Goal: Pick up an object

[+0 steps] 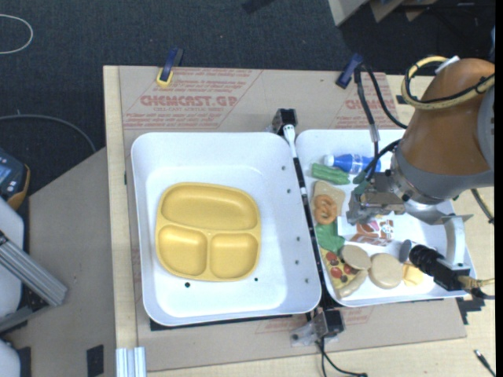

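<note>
My targets crowd the right bin [464,246]: a pretzel [324,207] left of the claw [368,213], a red-and-white packet [377,229] just under it, round cookies [385,270] below. I can't tell the claw's opening. Yellow tray [208,230] sits far left.

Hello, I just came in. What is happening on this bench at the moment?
A robot arm reaches in from the right, and its end effector is low over the right bin, above a heap of toy food: a pretzel, a pizza slice, a blue bottle and some round pieces. I see nothing held between its fingers. The left bin holds a yellow divided plate.
</note>
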You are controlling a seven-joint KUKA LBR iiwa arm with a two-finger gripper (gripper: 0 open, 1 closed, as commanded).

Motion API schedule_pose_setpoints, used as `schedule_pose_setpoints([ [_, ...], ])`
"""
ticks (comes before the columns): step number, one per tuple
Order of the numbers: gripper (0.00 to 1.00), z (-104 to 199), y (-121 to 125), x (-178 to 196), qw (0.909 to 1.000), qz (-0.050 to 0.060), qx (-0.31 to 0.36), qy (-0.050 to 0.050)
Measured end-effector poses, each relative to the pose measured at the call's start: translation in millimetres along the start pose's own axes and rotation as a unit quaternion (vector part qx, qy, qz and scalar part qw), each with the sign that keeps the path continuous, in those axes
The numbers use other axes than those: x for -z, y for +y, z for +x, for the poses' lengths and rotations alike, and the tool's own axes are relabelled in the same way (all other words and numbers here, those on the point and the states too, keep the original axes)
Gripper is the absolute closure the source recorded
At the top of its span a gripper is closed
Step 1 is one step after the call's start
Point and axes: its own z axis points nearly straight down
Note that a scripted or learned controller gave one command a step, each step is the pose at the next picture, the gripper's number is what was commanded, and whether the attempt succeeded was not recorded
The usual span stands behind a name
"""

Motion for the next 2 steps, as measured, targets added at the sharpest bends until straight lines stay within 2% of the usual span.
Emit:
schedule_pose_setpoints([
  [1, 1.0, -0.7, -12.8, -15.3, 1.0, 0.001, -0.001, 0.0],
  [2, 1.0, -8.4, -4.8, -17.3, 1.0, -0.002, -0.001, -0.001],
])
